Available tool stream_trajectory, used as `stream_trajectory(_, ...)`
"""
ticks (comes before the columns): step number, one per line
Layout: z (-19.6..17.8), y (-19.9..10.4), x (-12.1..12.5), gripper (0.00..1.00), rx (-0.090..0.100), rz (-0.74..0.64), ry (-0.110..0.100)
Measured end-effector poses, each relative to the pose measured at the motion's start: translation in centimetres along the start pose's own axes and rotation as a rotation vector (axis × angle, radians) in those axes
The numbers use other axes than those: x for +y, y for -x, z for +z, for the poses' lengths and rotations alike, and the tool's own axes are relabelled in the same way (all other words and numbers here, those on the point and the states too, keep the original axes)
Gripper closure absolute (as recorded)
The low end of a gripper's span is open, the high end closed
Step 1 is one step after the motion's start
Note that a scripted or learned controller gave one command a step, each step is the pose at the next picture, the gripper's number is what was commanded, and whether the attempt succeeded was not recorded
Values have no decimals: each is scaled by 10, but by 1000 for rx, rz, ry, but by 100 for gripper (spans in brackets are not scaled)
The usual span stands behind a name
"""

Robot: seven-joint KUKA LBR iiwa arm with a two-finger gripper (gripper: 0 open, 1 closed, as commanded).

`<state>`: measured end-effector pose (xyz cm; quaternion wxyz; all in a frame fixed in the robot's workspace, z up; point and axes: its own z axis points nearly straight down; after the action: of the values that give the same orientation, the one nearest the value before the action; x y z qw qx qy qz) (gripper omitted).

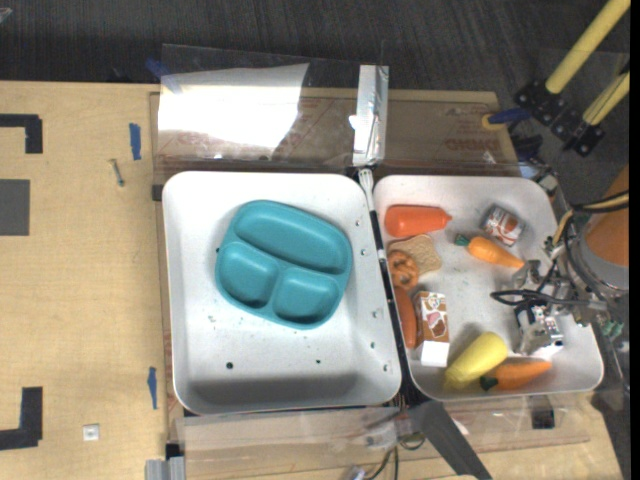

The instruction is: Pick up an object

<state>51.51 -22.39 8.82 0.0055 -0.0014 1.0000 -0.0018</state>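
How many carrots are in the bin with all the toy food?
2. One small carrot lies near the right bin's far side, beside a can. Another carrot lies at the near edge, next to the yellow lemon. The gripper may hide more.

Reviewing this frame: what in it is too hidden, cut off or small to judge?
- End effector, camera view: cables clutter it, so its grip state is unreadable.
- Arm: cut off by the right edge.
- Small can: label too small to read.
- Hot dog: partly hidden behind the bin wall.
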Motion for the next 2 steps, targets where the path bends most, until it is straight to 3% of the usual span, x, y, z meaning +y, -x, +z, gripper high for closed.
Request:
stream_trajectory(1, 1, 68, 2, 0, 1, -49, 3)
stream_trajectory(2, 2, 72, 1, 0, 1, 81, 3)
